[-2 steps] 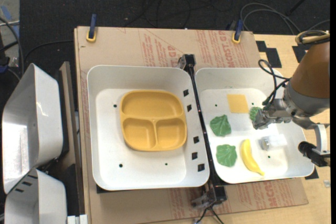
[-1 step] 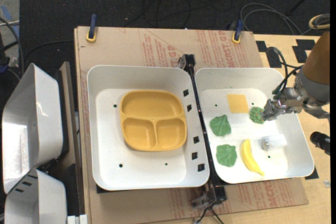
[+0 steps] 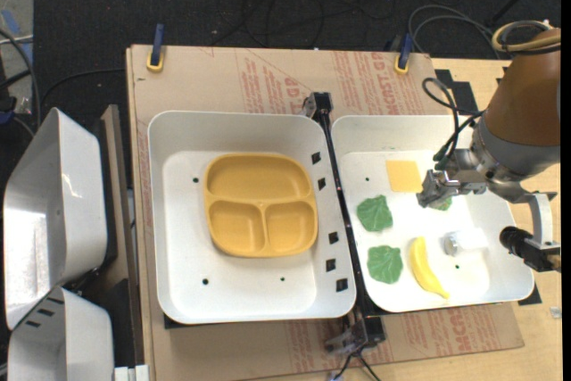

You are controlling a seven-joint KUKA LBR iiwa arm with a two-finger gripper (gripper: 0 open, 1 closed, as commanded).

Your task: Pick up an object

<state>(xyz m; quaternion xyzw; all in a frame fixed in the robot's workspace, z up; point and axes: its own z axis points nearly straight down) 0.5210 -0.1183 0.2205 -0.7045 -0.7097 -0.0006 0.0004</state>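
Observation:
The right bin (image 3: 500,281) holds a yellow cheese square (image 3: 402,175), two green lettuce leaves (image 3: 375,213) (image 3: 384,263), a yellow banana (image 3: 426,267) and a small pale object (image 3: 451,243). My gripper (image 3: 436,191) reaches in from the right and hangs low over the bin's middle, just right of the cheese square. A bit of another green piece (image 3: 441,203) shows beneath it, mostly hidden by the gripper. Whether the gripper touches that piece is unclear.
The left bin (image 3: 169,219) holds a yellow divided plate (image 3: 260,202). The grey and orange arm (image 3: 526,116) covers the right bin's far right corner. A black divider (image 3: 335,201) runs between the bins. Cables lie beyond the bench.

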